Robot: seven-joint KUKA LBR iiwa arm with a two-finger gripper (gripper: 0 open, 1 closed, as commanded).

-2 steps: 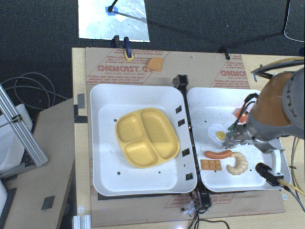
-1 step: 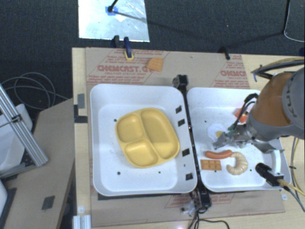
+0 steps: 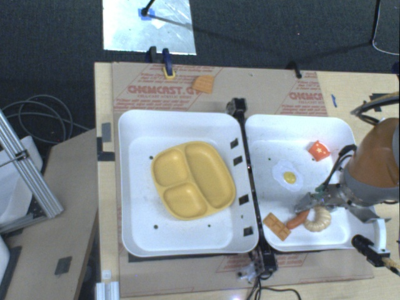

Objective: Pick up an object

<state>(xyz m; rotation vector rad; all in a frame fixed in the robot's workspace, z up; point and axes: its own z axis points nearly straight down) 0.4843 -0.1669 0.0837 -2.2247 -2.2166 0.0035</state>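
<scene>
arm [image 3: 375,167] cut off at right edge

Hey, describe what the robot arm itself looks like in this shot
The arm is a rounded shape coming in from the right, with a broad orange band above a grey wrist section. Thin dark cables run alongside it, and the claw is small, dark metal.

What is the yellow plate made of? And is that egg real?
The yellow divided plate looks like moulded plastic: one even colour, smooth rounded compartment walls, a soft sheen. The fried egg seems a toy, likely plastic or rubber: flat, clean-edged white with a neat round yolk. From this far I can't be sure which.
</scene>
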